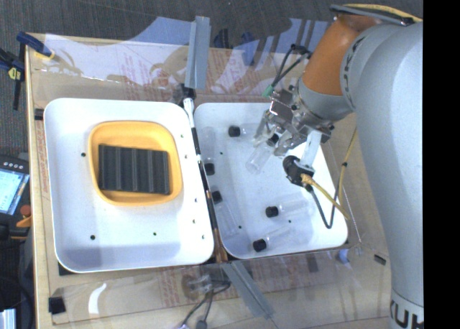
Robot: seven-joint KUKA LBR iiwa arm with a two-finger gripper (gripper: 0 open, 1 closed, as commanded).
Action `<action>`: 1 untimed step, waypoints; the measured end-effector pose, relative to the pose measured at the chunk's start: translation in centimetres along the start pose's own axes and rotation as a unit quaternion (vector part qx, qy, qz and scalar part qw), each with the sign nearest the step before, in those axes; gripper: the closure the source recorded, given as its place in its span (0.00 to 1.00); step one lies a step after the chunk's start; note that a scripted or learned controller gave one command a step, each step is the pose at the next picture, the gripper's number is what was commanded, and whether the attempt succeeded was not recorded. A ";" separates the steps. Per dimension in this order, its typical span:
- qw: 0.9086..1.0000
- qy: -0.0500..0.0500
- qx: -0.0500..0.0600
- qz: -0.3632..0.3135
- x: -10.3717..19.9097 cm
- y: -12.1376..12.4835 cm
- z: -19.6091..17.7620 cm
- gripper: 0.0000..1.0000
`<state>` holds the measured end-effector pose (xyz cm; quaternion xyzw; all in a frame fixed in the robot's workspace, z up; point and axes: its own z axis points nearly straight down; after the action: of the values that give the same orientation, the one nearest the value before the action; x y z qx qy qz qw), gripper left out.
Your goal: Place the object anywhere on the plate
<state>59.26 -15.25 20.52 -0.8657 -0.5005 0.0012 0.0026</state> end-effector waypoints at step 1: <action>0.999 -0.001 0.000 -0.033 5.0 -5.8 -1.3 1.00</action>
<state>56.72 -8.06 21.83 -0.8488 -0.5286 0.0018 0.0023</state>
